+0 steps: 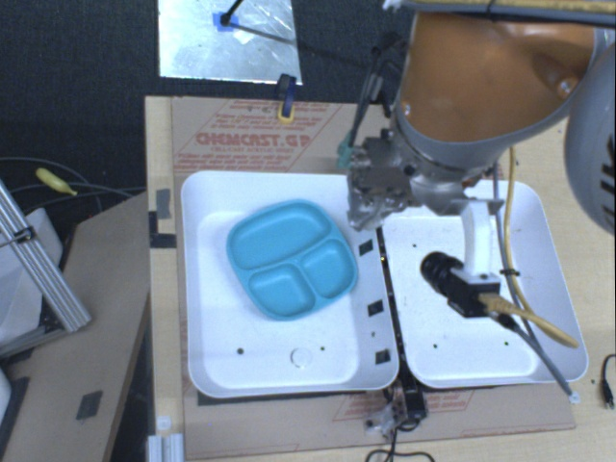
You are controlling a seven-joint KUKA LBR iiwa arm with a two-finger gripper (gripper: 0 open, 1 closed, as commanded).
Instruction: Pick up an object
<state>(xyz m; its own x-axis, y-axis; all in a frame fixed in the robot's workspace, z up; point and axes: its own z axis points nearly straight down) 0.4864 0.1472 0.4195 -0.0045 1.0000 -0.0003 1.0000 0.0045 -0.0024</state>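
Observation:
A light blue plate [291, 257] with three compartments lies flat in the left white bin [204, 354], a little toward its back. My gripper [366, 210] hangs over the back end of the divide between the two bins, just beyond the plate's right rim. It is apart from the plate and I see nothing held in it. The grey arm with its orange band [481, 56] hides the back of the right bin [553, 258].
Both bins rest on a cardboard sheet [250, 138]. A small pale ring [301, 357] shows on the left bin's floor near the front. A foil sheet [226, 27] lies beyond the bench, and an aluminium frame [38, 268] stands at the left.

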